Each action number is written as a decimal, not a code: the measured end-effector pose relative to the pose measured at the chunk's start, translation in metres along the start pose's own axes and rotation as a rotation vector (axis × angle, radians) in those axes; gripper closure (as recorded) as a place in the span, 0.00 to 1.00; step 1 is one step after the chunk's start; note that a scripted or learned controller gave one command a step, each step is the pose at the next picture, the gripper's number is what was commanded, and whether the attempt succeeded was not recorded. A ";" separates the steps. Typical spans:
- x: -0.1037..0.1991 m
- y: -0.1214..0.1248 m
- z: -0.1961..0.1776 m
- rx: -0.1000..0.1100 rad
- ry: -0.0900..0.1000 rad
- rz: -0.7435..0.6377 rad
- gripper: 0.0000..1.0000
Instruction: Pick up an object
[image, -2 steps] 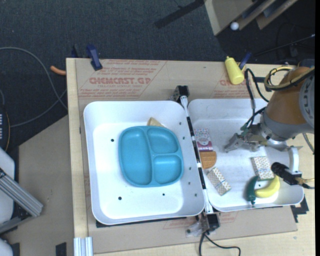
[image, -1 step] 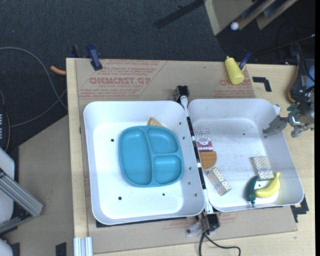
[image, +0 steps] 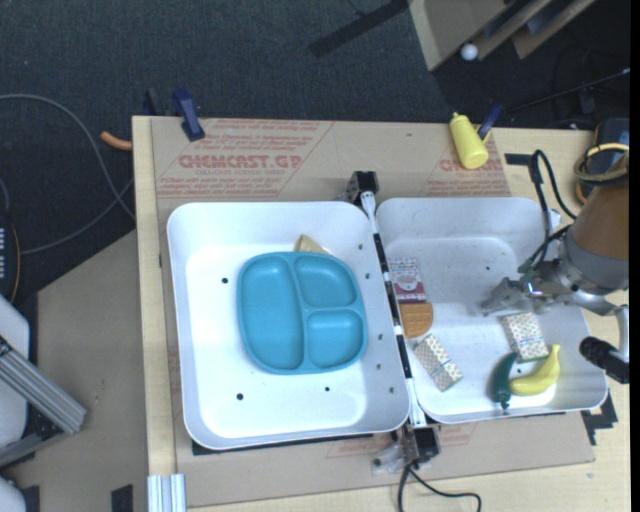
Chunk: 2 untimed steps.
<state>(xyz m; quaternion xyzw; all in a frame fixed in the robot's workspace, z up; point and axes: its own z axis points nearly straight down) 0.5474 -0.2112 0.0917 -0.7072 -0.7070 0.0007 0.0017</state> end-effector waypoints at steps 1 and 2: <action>0.022 -0.063 0.001 -0.002 0.000 0.000 0.00; 0.048 -0.027 -0.100 -0.006 -0.002 -0.002 0.00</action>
